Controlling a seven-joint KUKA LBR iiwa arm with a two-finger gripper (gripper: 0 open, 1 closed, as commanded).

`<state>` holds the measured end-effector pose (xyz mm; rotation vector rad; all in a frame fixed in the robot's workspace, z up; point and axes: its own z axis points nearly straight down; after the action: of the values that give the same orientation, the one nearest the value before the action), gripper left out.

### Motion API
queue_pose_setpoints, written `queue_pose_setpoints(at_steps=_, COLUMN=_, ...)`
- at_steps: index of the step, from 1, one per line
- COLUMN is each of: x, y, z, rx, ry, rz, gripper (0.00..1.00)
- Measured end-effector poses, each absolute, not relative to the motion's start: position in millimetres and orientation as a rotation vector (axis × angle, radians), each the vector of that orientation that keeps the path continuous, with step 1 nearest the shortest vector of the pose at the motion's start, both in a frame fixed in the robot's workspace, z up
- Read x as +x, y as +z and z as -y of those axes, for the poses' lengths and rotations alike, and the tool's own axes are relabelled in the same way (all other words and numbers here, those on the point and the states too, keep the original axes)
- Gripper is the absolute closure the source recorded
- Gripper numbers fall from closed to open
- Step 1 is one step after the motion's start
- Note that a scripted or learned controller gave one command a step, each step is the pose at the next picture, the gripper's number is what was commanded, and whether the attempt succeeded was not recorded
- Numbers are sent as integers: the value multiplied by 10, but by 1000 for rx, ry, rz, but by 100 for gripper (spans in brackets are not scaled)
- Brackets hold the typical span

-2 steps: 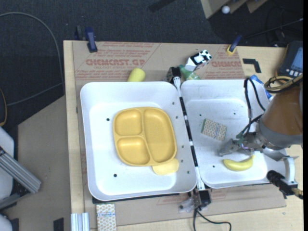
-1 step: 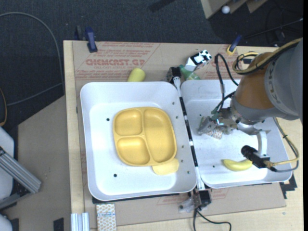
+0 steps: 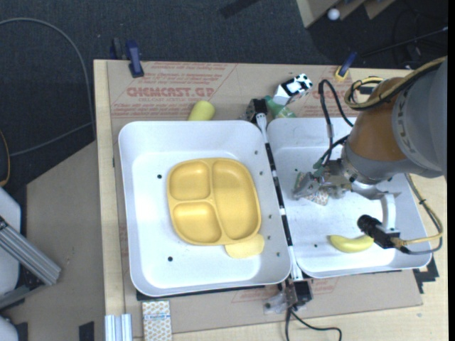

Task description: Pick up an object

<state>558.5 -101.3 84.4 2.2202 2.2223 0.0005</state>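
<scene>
Yellow plastic dominates the left bin: a divided plate with three compartments lies near its middle, and a flatter pale-yellow piece pokes out from under the plate's near edge. In the right bin, a banana lies by the near edge, just beside a black part of the arm. The gripper is down over the middle of that bin, toward its left wall, right above a small speckled object that seems to touch its tips. The view is too cluttered there to tell how wide the gripper stands or whether it has hold of anything. On the bench beyond the bins' far edge sit a yellow item and a black-and-white toy. A blue clamp grips the bench's far-left corner.
</scene>
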Motion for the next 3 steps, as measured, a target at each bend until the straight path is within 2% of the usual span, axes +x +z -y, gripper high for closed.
queue_pose_setpoints(at_steps=1, x=5574, y=844, z=1013, rx=2221, ry=0, rz=-2223, gripper=0)
queue_pose_setpoints(at_steps=2, x=5408, y=843, z=960, rx=2224, ry=-2, rz=-2223, gripper=0)
queue_pose_setpoints(at_steps=3, x=4811, y=843, z=1678, rx=2225, ry=-3, rz=-2220, gripper=0)
